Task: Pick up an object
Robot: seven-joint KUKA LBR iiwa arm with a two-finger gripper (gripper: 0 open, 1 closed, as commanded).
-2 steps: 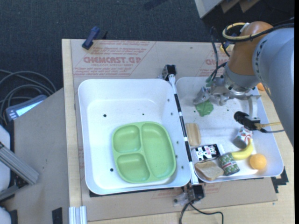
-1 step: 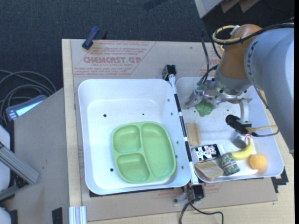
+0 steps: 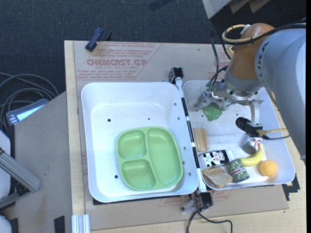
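Green and soft-looking, a lumpy thing (image 3: 212, 112) sits in the right bin (image 3: 282, 176), just under my pincer (image 3: 212, 101). I cannot tell if the pincer grips it. Far from that thing, by the bin's near edge, lie a banana (image 3: 255, 157) and an orange (image 3: 268, 169).

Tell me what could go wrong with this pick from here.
1. The gripper sits right over the green object near the right bin's back-left corner; a slightly off descent could push the object against the wall instead of catching it.
2. The banana, orange and bread slice lie crowded at the front, so a later pick there may bump neighbours.
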